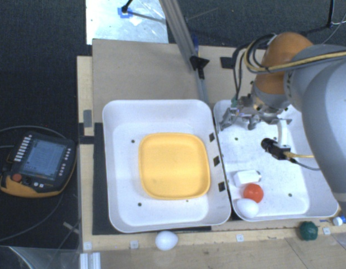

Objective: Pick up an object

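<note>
Orange ball (253,193) lies in the right bin (316,203) near its front-left corner, round, so no long axis shows. Touching it at the back sits a white block (247,177), long axis running left to right; at its front, a white egg (247,208) against the bin's front wall. Over the back-left part of that bin hangs the gripper (238,118), pointing left; whether it is spread or pinched cannot be told, and nothing shows in it. A yellow plate (174,165) lies in the left bin (120,150).
</note>
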Controlling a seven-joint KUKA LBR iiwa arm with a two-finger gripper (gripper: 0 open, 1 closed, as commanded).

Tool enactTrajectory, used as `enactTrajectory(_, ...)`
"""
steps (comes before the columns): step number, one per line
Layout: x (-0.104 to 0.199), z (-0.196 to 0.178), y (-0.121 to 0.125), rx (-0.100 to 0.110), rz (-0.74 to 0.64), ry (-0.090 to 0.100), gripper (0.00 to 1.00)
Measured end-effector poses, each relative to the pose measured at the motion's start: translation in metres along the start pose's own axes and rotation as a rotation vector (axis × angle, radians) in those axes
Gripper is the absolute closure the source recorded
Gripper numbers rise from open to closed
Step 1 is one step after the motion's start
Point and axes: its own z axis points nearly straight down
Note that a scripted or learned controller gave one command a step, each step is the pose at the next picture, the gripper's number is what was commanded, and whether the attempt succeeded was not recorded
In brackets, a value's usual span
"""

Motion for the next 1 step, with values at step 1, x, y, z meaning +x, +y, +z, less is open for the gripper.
enactTrajectory(1,-0.0001,-0.0111,0.0006,-0.002,0.0,0.0,1.0)
